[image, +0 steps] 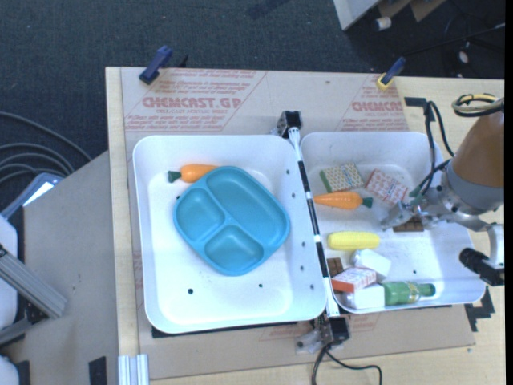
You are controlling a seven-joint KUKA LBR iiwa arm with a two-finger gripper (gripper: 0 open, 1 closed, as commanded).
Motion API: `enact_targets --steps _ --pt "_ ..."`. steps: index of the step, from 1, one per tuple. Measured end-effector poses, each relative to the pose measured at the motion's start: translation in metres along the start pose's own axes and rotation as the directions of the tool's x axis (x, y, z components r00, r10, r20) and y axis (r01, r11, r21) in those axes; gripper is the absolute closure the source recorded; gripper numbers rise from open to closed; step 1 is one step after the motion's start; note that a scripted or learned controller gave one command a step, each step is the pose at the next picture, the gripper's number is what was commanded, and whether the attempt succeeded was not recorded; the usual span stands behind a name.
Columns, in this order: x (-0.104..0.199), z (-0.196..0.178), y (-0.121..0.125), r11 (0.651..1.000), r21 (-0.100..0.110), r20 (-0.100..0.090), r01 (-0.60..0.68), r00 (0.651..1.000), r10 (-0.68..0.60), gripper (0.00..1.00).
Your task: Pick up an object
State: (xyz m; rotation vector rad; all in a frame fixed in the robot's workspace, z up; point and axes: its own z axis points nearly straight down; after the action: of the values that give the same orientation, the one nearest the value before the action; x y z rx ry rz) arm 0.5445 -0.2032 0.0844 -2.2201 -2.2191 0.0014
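Currently the bench carries two shallow white plastic bins side by side, the left bin (160, 295) and the right bin (449, 291), which touch along a middle edge held by black clips. Inside the left bin lies a blue plastic plate with three compartments (231, 220), and just behind it, near the far left corner, lies a small orange toy carrot with a green end (192, 172), touching or almost touching the plate rim. The right bin holds many small things: a second orange toy carrot (340, 200) near the middle edge, a green and pink patterned box (342, 176) behind it, a red and white patterned packet (386, 187) beside that box, a yellow toy corn cob (353, 240) lower down, a white block (372, 261) just under it, a small red and white carton (356, 278), and a green bottle with a pale cap (407, 293) lying on its side at the near wall. The grey arm with the orange band (481, 167) reaches in from the right, and its gripper (398, 219) is low in the right bin beside a small dark brown object (409, 226). Whether the gripper has hold of anything, or how wide it stands, I cannot tell from this view.
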Motion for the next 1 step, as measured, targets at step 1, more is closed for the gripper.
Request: enact_targets --steps 1 --pt "-0.014 0.0004 0.0321 1.0 0.001 -0.01 0.005 1.0 -0.005 0.0"
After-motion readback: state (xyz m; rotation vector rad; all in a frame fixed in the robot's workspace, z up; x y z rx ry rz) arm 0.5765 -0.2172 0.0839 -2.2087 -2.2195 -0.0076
